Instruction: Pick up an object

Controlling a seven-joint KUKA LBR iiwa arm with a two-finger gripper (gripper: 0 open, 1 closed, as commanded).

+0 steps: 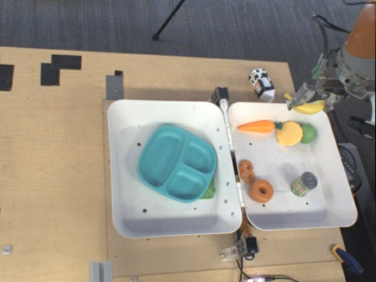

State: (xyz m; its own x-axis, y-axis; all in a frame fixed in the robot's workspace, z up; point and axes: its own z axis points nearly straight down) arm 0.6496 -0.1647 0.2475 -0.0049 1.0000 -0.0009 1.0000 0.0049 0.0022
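Nearest the right bin's [346, 216] front edge lie a ridged can [304, 184] and two glossy doughnuts [261, 190]; a smooth carrot [256, 126] sits further back. Over the far right corner, the gripper [308, 100] seems to pinch a curved yellow banana [309, 107]. That slick skin could slip free.

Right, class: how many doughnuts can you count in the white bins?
2, both in the right bin. The smaller doughnut lies by that bin's left wall; the larger doughnut lies just below and right of it. Another could be hidden under the teal tray in the left bin.
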